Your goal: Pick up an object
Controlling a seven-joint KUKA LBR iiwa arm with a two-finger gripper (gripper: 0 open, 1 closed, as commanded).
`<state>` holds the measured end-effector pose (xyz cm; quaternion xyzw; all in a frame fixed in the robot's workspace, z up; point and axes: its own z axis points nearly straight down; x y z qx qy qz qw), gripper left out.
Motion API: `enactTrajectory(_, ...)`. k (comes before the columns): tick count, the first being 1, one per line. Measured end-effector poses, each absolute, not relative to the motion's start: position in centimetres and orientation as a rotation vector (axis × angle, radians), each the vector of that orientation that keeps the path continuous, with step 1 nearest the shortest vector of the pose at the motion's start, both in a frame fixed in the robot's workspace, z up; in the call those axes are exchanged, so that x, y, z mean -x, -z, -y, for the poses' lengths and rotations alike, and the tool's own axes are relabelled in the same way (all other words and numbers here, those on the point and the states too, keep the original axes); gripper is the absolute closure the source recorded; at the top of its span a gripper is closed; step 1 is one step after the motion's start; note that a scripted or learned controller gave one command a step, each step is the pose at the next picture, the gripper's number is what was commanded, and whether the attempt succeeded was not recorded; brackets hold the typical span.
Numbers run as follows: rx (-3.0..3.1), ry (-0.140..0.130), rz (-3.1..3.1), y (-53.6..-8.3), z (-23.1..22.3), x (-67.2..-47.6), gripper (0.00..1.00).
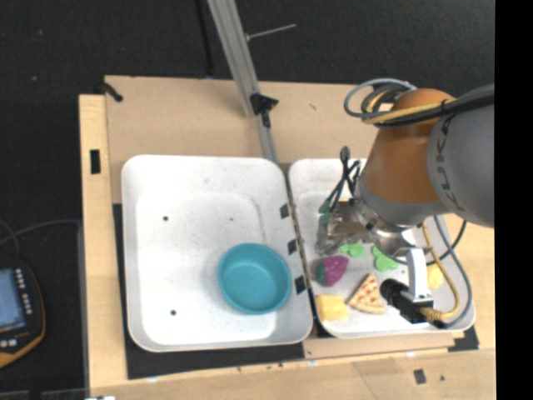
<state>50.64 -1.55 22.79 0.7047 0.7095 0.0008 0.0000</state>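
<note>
Right bin, item: purple toy, lying just beside the gripper, whose state you cannot tell. You risk a miss: green pieces crowd the purple toy closely.

A tan counter carried two white bins: the left bin lay well to the left of the tool, the right bin beneath it. A slanted metal pole rose beyond the tool, up and to its left. A handheld screen unit sat far left of the tool, off the counter.
</note>
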Motion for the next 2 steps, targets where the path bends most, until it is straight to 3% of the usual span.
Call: enactTrajectory(2, -2.211, -0.006, -2.232, -23.6, -8.9, -50.4, 1.0)
